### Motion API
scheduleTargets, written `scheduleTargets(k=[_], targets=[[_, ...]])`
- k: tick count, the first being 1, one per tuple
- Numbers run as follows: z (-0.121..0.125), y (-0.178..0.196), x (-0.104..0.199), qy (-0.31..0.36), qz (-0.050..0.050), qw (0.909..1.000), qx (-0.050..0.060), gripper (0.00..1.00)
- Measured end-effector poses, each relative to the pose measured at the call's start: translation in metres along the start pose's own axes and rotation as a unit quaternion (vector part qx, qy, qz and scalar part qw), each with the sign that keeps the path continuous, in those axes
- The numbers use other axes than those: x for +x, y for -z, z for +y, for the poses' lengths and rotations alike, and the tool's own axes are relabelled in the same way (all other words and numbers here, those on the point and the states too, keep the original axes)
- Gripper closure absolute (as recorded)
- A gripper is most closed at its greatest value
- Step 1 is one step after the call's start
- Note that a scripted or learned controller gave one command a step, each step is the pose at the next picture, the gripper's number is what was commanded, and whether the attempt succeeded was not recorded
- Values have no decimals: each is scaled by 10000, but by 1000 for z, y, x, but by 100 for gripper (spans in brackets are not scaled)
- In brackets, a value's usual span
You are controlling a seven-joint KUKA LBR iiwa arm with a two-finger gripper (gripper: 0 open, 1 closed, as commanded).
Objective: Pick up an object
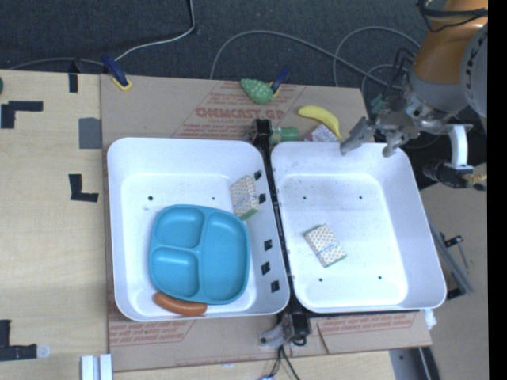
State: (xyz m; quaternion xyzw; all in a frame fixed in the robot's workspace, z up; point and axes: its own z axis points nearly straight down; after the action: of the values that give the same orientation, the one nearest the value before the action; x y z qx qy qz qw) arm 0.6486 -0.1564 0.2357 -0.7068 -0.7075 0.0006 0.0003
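Evidently unstarted: the grey arm's two-finger gripper hovers at upper right of the frame over the right white bin's far rim, fingers spread and holding nothing, while the small patterned square packet lies at that bin's centre.

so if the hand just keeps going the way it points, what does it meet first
The hand points down and left, over the far rim of the right bin. Going on, it would probably meet that bin's bare floor first, short of the patterned packet; depth is unclear.

Right bin mostly open
One small packet lies mid-floor in the right bin; its corners are bare.
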Motion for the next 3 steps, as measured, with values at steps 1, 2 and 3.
scheduleTargets(k=[1, 2, 3], targets=[[-76, -40, 50, 3, 6, 10000, 10, 0], [-134, -150, 52, -3, 12, 10000, -3, 0], [-150, -149, 50, 0, -8, 10000, -49, 0]])
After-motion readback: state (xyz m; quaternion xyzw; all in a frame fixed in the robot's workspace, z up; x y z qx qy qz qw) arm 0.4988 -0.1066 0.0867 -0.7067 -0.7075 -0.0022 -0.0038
